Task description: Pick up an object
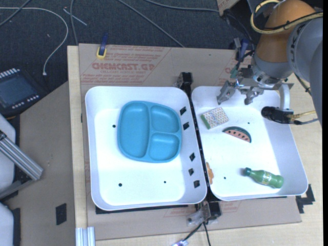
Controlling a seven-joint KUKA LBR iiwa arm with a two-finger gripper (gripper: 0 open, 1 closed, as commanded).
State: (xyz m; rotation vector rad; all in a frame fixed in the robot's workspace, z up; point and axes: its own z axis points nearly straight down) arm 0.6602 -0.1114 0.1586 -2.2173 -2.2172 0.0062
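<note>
Camera view | arm reaches from right | tool [237, 92] spread open, holding nothing, above right bin's [287, 152] far edge

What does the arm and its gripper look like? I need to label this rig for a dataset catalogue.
The arm has a rounded grey metal body with a glossy orange band above the wrist. A yellow cable loops beside the band. The gripper is small, grey metal, with two thin jaws and a blue fitting near its top.

bright, even light; soft focus
</note>
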